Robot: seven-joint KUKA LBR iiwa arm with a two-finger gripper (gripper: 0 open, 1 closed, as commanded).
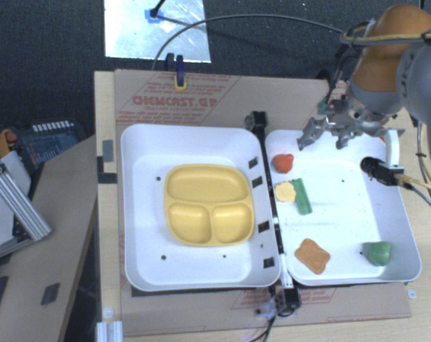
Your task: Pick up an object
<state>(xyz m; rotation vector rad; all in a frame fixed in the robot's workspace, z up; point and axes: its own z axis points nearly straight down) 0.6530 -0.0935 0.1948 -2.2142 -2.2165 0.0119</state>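
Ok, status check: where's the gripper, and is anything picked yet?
Gripper open, hovering at right bin far edge, holding nothing. Nearest pick: red piece, lying free. Green stick, orange slab, green lump untouched. Path clear.

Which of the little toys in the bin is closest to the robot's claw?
The red-orange toy, at the right bin's back-left corner, just below the gripper. The green stick, yellow piece, tan piece and green lump lie farther forward.

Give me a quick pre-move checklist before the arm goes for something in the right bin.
1. End effector above the right bin, at its far edge: ok.
2. Fingers spread with nothing between them: ok.
3. Red piece lies apart from the other items: ok.
4. Green stick free of neighbours: not ok, it touches the yellow round piece.
5. End effector centred over a target: not ok.
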